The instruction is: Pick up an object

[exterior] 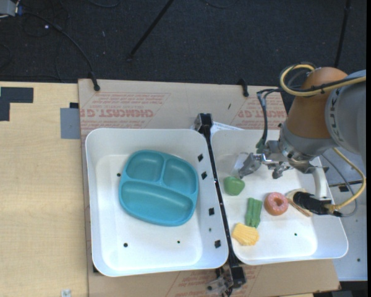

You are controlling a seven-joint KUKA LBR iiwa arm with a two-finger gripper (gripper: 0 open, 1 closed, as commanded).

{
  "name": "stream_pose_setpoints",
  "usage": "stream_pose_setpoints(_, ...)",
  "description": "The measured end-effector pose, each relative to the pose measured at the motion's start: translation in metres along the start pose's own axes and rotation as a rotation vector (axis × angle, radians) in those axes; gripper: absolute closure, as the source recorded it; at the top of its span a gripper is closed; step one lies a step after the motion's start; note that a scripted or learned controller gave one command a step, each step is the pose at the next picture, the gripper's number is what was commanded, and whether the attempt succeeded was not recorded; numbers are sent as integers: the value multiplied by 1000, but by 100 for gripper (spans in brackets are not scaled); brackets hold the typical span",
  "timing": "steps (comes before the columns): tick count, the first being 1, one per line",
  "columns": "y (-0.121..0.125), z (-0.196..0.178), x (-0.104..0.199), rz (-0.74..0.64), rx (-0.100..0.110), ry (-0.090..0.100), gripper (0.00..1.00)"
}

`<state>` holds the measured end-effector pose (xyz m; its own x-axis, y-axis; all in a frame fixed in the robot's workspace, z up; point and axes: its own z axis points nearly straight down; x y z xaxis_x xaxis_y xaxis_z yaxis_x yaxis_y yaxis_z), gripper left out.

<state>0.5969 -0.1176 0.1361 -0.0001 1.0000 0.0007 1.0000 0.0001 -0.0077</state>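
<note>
Jaws: the jaws (261,164) hang low over the right bin (331,243), fingers spread apart with nothing between them, tips slanting down toward the bin floor near the divider.
Step in hand: descent onto a target, by my judgement; nothing is gripped yet.
How to do it well: centre the gap over one item before dropping, keep the fingers clear of the bin wall, close only once both tips straddle the item, then lift straight up.
Yellow piece: the yellow corn-like toy (245,234) lies nearest the camera, at the front of the right bin, well apart from the jaws.
Green stick: the green stalk toy (253,211) lies just behind it, upright in the picture.
Doughnut: the pink ring (276,203) sits beside the stalk, under the arm's cables.
Likely target: the green round toy (234,185) lies just below and left of the fingertips, near but not touching.
Left bin: the teal divided plate (158,187) rests in the left bin (105,252).
</note>
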Motion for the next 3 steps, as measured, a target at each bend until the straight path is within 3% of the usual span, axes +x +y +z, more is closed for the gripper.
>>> stream_pose_setpoints(1, 0, 51, 1, 1, -2, 0, 0)
stream_pose_setpoints(2, 0, 38, 0, 3, -4, 0, 100)
stream_pose_setpoints(3, -2, -4, 1, 3, -8, -1, 100)
